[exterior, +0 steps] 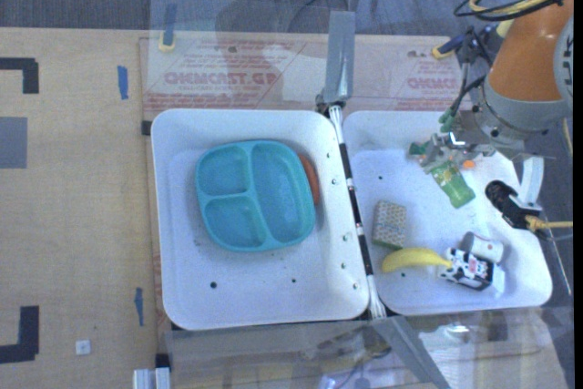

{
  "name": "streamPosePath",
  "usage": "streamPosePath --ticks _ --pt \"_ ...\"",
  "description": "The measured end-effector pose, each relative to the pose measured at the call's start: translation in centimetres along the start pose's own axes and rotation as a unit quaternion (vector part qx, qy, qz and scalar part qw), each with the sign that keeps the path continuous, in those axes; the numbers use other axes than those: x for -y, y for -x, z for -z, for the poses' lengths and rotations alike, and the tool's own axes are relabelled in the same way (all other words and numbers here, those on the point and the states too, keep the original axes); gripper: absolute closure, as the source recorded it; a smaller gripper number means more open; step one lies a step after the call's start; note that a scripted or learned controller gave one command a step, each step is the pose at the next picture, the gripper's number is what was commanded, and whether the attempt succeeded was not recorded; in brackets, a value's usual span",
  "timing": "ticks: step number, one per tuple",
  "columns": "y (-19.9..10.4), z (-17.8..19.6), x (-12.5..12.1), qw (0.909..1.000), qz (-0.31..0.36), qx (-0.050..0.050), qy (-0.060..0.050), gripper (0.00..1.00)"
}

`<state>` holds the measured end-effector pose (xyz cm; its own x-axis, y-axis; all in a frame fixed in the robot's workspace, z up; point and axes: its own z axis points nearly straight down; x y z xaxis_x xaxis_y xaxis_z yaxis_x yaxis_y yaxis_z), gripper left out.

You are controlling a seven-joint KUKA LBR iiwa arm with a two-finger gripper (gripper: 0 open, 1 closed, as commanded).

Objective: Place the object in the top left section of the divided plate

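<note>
The fingers [447, 148] hang over the far end of the right bin [387, 130]. They are small and dark here, so I cannot tell if they are open or closed. A little green packet [454, 185] sits right by them, on the near side. A tiny orange bit shows at its top. I cannot tell if the fingers touch the packet or if it just lies on the bin floor.

Above the fingers is the grey arm with its big orange band [528, 59]. It comes in from the right.

Nearer to the front of the same bin there is a speckled block [390, 223]. A yellow banana [414, 261] lies just below the block. Next to the banana's tip is a small white and black box [474, 265].

The left bin [175, 223] holds the blue divided plate [255, 196]. The plate has two small parts on its left and one big part on its right. Something orange [312, 179] peeks out from under its right edge. The green packet is well apart from the plate, in the other bin.

Both bins sit side by side on the tan surface [73, 241].
</note>
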<state>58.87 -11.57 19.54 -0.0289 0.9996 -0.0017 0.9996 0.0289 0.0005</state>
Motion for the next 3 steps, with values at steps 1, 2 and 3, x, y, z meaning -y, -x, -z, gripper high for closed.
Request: streamPosePath --ticks 1,2,3 --pt "-7.1 -1.1 3.1 0.9996 0.027 -0.001 -0.001 1.0" --pt "-16.4 -1.1 4.5 0.9982 0.06 -0.001 -0.001 1.0" --pt "-19.9 3.2 -0.7 0.9893 0.146 -0.001 0.001 1.0"
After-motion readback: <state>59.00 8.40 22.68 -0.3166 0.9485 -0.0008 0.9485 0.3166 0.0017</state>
